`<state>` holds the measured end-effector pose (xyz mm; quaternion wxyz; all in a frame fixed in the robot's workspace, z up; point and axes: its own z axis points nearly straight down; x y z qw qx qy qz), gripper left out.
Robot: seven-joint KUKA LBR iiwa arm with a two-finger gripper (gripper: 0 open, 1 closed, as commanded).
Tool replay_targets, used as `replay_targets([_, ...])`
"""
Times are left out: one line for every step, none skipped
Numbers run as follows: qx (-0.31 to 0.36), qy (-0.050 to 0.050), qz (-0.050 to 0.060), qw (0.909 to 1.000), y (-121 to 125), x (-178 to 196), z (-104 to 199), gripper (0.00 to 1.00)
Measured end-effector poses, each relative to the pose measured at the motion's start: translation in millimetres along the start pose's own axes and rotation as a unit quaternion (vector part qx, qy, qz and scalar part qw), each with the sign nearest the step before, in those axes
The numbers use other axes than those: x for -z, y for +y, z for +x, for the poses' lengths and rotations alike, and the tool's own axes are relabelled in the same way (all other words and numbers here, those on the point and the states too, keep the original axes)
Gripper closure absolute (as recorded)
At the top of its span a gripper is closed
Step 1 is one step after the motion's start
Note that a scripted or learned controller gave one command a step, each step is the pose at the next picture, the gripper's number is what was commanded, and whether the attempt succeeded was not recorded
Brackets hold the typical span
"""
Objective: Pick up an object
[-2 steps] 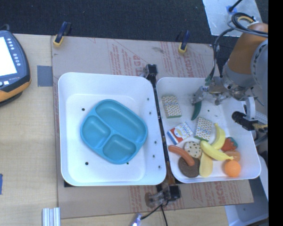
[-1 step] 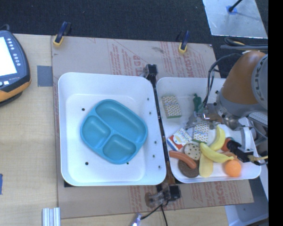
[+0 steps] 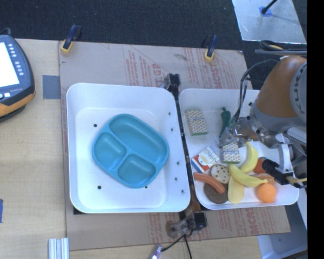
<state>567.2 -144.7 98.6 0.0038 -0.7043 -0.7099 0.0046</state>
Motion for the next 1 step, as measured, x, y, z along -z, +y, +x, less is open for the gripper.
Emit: replay_targets([-0.001, 0.001, -0.004, 1.0000, 3.1, 126.3, 69.8, 1.00])
